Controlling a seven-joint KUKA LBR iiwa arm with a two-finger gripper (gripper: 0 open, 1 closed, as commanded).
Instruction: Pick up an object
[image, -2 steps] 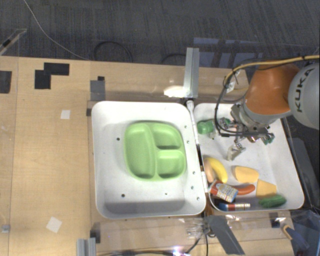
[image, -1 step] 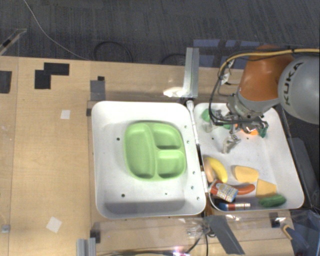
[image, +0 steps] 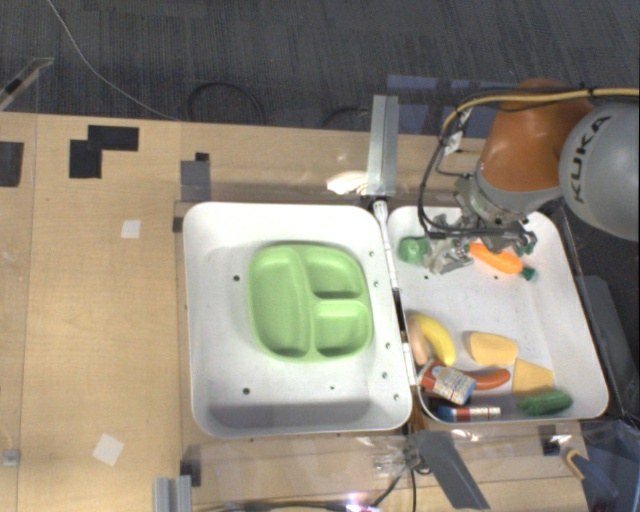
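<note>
Two shallow white bins sit side by side on the wooden desk (image: 90, 330).

Left bin (image: 215, 400): one green divided tray (image: 308, 300), three compartments, lying flat near the middle.

Right bin (image: 580, 330): a scatter of toy food and small items.
- Green round piece (image: 411, 249), far left corner, beside the divider between the bins.
- Orange carrot (image: 500, 261) with a green tip, at the far side, partly under the arm's wrist.
- Yellow banana (image: 436, 338), near the left wall, with a pale pinkish piece (image: 417, 346) touching its left side.
- Yellow-tan wedge (image: 492, 348), just right of the banana.
- Second yellow-tan wedge (image: 532, 376), nearer the front right.
- Red sausage-like piece (image: 490, 379), between the wedges and the front wall.
- Small printed box (image: 452, 384), red and blue, lying against the sausage's left end.
- Marker-like stick (image: 468, 411), along the front wall.
- Dark green piece (image: 545, 403), front right corner.

Arm (image: 600, 170): grey, with an orange band (image: 525, 145), reaching in from the right over the far part of the right bin. Black cables loop down beside the wrist.

Tool (image: 452, 255): low over the far side of the right bin, between the green round piece and the carrot, just beside both. Whether it is released or clenched cannot be told; nothing is seen to be grasped.
</note>
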